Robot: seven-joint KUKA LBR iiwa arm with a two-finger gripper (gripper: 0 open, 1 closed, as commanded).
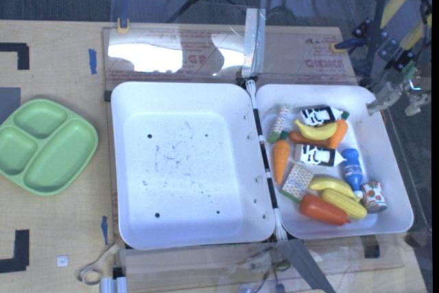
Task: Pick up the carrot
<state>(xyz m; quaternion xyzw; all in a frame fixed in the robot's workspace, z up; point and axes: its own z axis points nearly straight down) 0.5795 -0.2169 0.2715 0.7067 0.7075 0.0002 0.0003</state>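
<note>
Carrot (281,158), the orange plastic cone with a green top, lies along the left wall of the right-hand shallow white bin (401,213). A black-and-white carton (317,155) sits just beside it. I'd come straight down and pinch across its thick upper half, clear of the wall. The grey two-finger gripper (396,96) hangs by the far right rim, and I can't tell if it's open or closed.
</note>
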